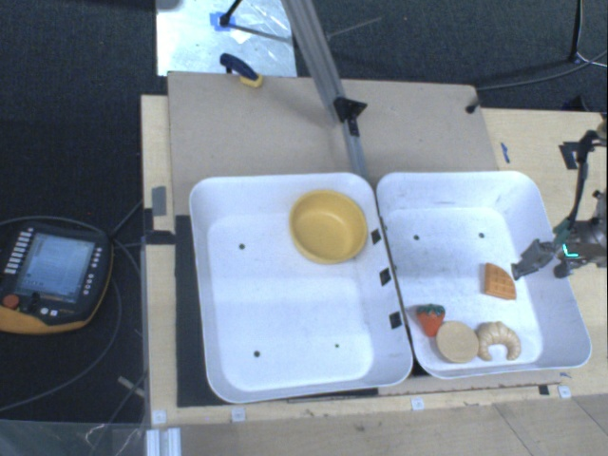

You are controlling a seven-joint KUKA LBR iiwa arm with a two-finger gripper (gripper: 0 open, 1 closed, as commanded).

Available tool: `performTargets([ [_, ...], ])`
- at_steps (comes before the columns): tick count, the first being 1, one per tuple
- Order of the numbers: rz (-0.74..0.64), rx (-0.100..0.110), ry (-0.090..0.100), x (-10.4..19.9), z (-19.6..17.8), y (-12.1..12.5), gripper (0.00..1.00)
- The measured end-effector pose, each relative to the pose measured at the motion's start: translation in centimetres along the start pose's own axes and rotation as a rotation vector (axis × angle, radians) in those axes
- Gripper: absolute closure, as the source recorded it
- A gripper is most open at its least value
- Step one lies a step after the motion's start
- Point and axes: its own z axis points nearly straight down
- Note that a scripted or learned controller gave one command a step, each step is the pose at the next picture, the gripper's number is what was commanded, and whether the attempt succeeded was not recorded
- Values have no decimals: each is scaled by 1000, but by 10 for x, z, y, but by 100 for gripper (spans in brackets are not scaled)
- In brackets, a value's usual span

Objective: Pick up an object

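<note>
The right bin (446, 198) holds an orange wedge-shaped piece (499, 281) near its right wall. Along its front edge lie a small red and green toy vegetable (430, 318), a round tan disc (457, 342) and a croissant (500, 340). A yellow bowl (329, 226) sits at the back of the left bin (275, 340). My gripper (528, 263) reaches in at the right edge of the view, just right of and slightly above the orange wedge, over the right bin's right wall. Nothing shows in its grasp.
A grey pole (318, 50) slants down from the top to the back of the bins. A blue and yellow clamp (241, 69) lies on the board behind the left bin. A teach pendant (49, 275) rests on the floor at the left.
</note>
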Motion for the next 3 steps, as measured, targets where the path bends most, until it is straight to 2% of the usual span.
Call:
performTargets([
  [1,0,0,0,0,0,0,0],
  [3,1,3,1,-14,113,5,0],
])
